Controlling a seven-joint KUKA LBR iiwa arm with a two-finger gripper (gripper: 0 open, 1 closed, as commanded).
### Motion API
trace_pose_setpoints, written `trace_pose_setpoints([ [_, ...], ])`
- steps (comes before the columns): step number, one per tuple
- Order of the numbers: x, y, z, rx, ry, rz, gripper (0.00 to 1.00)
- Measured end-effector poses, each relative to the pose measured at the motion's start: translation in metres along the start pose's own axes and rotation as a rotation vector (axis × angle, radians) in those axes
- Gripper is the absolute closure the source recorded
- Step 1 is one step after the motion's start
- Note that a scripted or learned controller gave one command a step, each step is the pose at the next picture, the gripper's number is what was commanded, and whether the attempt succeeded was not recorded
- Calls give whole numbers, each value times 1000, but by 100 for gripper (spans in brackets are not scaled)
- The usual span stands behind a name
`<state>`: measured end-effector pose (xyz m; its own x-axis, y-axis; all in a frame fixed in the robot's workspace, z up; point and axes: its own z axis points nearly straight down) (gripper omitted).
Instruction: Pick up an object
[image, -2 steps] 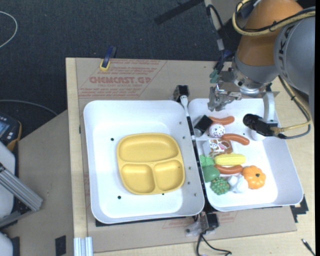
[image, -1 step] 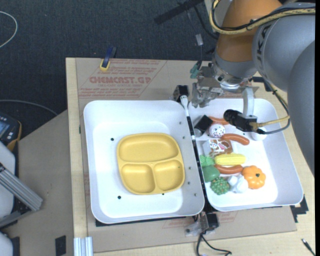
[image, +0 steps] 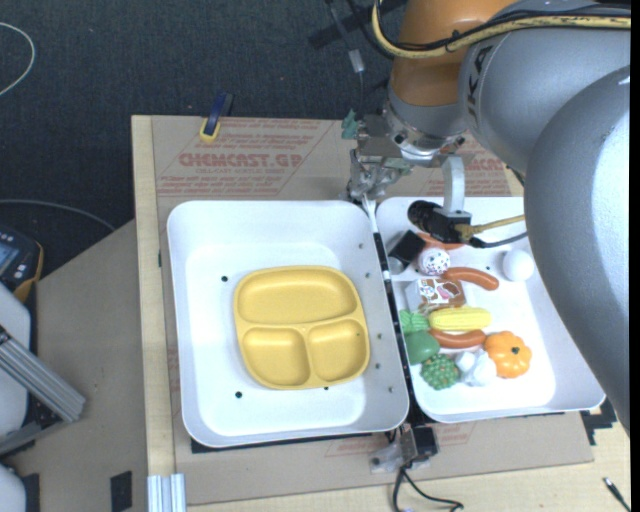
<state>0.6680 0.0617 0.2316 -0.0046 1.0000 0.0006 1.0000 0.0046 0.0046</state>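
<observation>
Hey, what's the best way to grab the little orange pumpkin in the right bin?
Probably from straight above, fingers closing across the round body of the orange pumpkin. It sits at the edge of the toy pile with bare floor of the right bin on its right, so one finger has room there.

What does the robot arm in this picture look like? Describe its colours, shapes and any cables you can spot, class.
The arm is made of thick, rounded, smooth grey segments. An orange band rings it above the wrist, with a dark cable looping beside it. Below the band sits a narrower metallic section leading to a small gripper of grey metal parts. No printed markings are legible on it.
</observation>
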Motion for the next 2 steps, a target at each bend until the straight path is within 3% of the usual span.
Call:
trace_pose_setpoints([
  [1, -14, -11, -1, 7, -1, 6, 100],
  [2, -5, -14, 13, 8, -1, 4, 100],
])
